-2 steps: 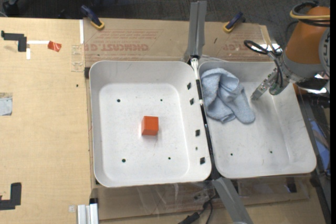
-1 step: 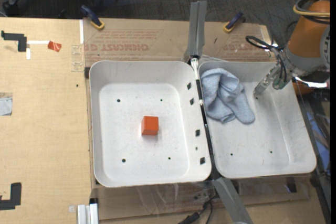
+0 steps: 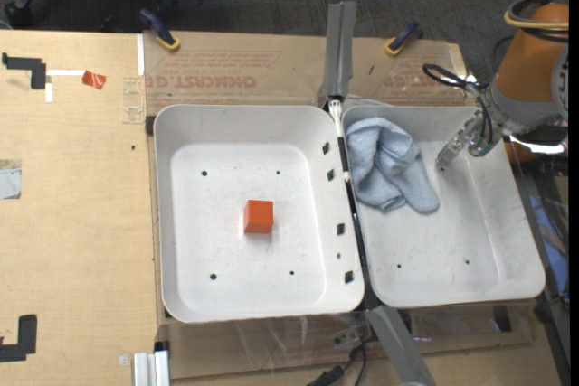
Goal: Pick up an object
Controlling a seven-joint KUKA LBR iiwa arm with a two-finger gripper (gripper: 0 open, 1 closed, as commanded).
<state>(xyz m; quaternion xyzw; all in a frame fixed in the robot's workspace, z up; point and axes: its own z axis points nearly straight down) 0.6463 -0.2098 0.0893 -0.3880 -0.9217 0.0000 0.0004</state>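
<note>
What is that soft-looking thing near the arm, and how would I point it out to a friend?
Find the two white bins side by side and take the right bin, the one the grey arm reaches over. In its upper left corner, against the divider, lies a crumpled pale blue cloth. It is the soft, folded item; the left bin holds a small hard orange block.

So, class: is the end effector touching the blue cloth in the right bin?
Apart. In the camera view, bare white bin floor shows between the end effector and the blue cloth lying at the bin's upper left.
</note>
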